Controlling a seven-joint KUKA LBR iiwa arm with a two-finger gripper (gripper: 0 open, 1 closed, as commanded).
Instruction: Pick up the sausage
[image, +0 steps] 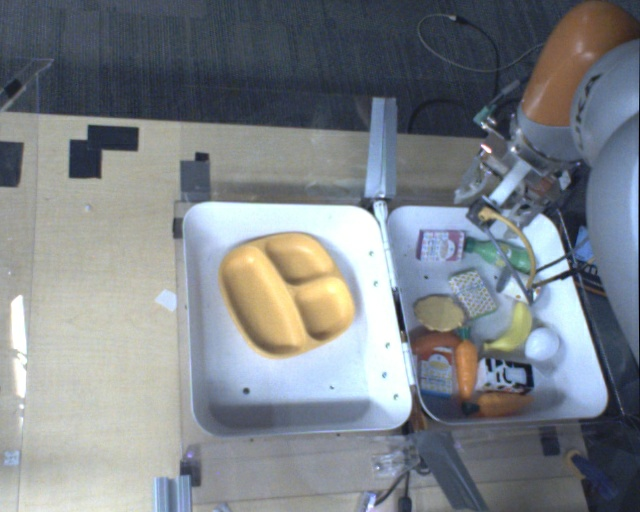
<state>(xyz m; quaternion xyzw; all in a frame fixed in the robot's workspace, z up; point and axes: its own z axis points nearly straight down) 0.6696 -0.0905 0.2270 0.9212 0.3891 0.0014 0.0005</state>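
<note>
The sausage (503, 404), orange-brown and smooth, lies at the right bin's (590, 385) near edge. I cannot tell the gripper's (497, 212) state.

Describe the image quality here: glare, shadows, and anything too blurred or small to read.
Camera view: even overhead light; a bright glare patch on the bench's left edge; soft shadow along the left bin's lower wall and under the yellow tray; the right bin's crowded items are soft and small, so package labels are unreadable; the gripper is cluttered by cables.
</note>
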